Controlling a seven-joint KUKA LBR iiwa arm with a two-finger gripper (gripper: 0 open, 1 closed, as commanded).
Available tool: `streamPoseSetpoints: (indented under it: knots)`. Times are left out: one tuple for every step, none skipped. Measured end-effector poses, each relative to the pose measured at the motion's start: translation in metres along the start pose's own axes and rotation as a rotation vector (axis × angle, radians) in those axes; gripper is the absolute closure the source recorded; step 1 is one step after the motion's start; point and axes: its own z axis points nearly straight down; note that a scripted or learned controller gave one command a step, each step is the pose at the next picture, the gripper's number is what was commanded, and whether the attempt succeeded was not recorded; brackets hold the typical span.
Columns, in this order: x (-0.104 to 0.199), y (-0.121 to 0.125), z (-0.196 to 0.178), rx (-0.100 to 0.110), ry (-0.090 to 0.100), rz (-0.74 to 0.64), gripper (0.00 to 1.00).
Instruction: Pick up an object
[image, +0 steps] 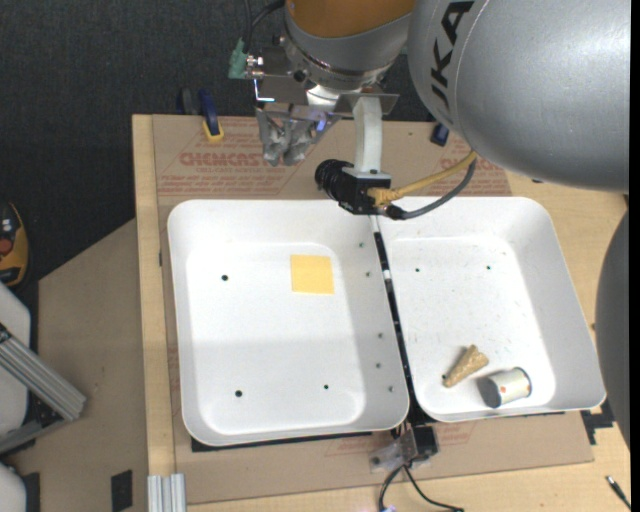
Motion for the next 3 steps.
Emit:
streamPoseSetpoints:
  knots:
    - [-0.001,-0.01,0.097,0.028,-0.01,0.002,1.0]
    - [-0.001,-0.05,0.118,0.025,-0.008,0.001,1.0]
    - [0.0,-0.015,-0.056,-0.004,0.001,0.0,1.0]
